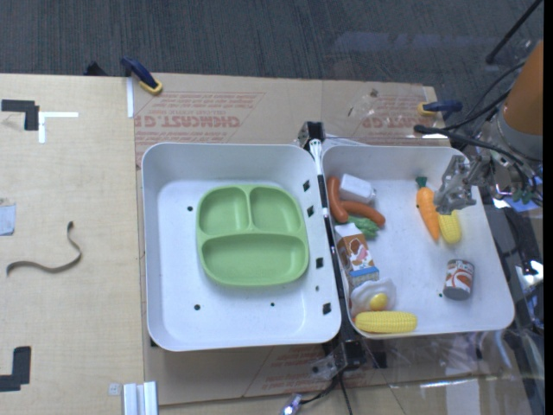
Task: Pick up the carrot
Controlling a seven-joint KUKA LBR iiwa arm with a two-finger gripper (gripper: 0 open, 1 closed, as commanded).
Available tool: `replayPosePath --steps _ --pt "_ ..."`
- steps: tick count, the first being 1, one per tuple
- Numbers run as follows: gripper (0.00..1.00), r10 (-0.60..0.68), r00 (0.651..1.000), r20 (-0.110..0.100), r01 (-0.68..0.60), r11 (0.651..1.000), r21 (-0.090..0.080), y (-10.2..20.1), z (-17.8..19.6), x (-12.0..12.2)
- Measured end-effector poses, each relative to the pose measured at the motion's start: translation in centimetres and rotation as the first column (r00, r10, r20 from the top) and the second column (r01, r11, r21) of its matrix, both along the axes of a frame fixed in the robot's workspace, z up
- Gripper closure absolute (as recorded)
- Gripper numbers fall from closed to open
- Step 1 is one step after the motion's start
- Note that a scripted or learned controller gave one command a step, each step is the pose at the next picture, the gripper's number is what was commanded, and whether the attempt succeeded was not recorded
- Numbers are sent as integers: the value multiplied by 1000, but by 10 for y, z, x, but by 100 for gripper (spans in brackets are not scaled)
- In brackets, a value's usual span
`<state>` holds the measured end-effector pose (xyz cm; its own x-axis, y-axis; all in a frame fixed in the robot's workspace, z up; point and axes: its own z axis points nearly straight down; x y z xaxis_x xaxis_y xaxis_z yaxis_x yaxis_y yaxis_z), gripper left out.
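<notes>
The carrot [428,213], orange with a green top, lies in the right bin [484,318] near its far right side, pointing toward the front. A small yellow corn piece [449,227] rests against its right side. My gripper [453,194] hangs just right of the carrot's upper half, right above the corn piece. Its fingers point down and nothing shows between them.
The right bin also holds a hot dog [347,206], a white block [355,187], a green item [366,226], a snack packet [356,258], a corn cob [385,322] and a small can [459,279]. A green divided plate [253,235] sits in the left bin [164,301].
</notes>
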<state>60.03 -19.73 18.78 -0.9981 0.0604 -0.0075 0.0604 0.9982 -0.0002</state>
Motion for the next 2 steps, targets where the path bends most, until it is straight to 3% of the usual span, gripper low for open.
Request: replayPosePath --steps 1,2 --pt "100 171 985 -4 -171 985 0 -13 -96 -65" --pt "0 171 985 -4 -171 985 0 -12 -96 -65"
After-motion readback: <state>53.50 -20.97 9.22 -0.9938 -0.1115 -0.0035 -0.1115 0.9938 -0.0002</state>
